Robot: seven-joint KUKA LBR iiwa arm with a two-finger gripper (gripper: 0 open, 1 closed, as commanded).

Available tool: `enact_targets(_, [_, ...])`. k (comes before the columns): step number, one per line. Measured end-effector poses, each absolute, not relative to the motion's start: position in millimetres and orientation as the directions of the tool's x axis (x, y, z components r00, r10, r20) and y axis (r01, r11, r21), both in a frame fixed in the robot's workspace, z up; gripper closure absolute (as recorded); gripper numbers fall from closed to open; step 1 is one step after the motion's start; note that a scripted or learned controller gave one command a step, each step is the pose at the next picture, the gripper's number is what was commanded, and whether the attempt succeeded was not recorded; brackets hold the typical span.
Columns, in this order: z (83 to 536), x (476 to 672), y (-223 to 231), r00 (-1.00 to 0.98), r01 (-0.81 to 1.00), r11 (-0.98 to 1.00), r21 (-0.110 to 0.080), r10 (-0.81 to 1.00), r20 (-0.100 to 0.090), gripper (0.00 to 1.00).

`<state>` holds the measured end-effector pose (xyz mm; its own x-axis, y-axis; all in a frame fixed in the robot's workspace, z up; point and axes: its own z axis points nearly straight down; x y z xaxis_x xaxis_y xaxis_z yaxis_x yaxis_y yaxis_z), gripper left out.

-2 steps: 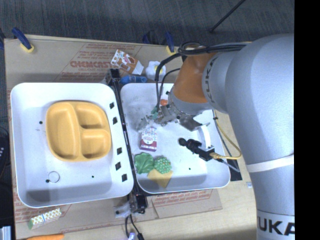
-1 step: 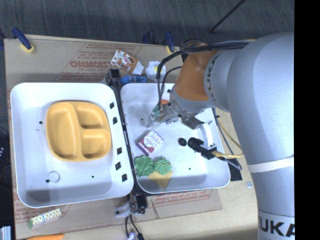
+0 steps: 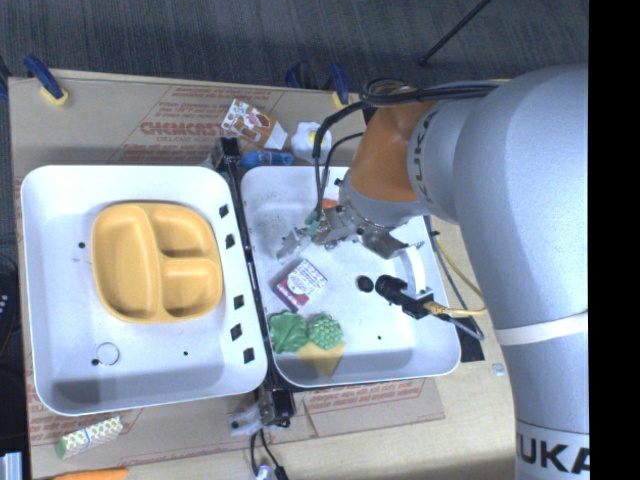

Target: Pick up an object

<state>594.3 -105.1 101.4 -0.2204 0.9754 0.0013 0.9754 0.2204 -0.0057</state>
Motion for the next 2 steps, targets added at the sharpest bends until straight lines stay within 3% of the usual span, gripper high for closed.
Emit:
enact_targets(1, [91.3, 542.9, -105.4, -0.688, 0.726, 0.688, -0.003, 0.726, 0.004, 0.0])
enact_targets(2, [91.2, 475.8, -101.5, -0.634, 0.773, 0.634, -0.002, 0.773, 0.003, 0.0])
